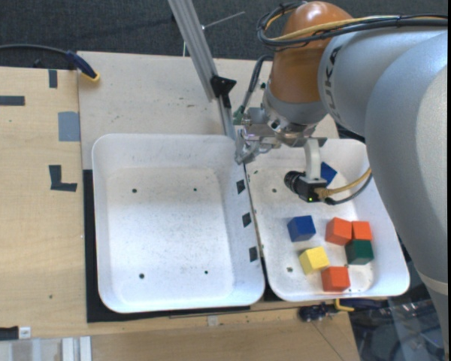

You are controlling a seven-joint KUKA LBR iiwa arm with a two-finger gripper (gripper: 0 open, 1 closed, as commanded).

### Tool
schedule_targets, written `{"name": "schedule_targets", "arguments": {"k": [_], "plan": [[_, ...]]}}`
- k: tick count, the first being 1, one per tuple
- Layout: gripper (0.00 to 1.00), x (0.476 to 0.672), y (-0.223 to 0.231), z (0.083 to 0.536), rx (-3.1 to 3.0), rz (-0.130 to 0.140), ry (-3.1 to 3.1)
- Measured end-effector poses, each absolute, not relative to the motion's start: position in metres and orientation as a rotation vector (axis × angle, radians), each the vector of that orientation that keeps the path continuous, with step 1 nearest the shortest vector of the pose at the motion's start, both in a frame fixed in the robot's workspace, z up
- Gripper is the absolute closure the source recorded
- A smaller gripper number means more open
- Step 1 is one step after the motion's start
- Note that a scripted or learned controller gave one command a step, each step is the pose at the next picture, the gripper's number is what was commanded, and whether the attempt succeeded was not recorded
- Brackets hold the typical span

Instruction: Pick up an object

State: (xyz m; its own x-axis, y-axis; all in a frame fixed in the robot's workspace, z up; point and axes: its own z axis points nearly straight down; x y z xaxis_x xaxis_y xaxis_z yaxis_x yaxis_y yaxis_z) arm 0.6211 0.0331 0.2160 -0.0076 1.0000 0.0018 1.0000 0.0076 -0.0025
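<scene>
a: where are the blocks?

b: all in the right bin (279,277), bunched toward its near right corner. a blue cube (301,228) lies on the left of the bunch, a yellow cube (313,259) just in front of it, an orange cube (338,231) to the blue one's right, and a dark green cube (359,252) touching that, with a smaller orange piece (361,231) at its far edge. another orange cube (335,278) lies nearest the front rim. one more blue block (328,173) sits apart, farther back, partly hidden behind the arm's hardware.

a: and the claw?

b: the claw (246,153) hangs at the far end of the bin, over the seam where the two bins meet. the bunch lies well apart from it, toward the near right; the blue cube is the closest of them.

a: open or closed?

b: i cannot tell; it is too small and cluttered there. nothing shows between its tips.

a: around that?

b: the left bin (105,201) beside it, both on the counter (30,224).
</scene>
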Motion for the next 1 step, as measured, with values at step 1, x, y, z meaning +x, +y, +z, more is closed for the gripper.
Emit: {"name": "schedule_targets", "arguments": {"k": [1], "plan": [[1.0,0.6129,0.0837,0.2099,-2.212,0.002,-2.227]]}}
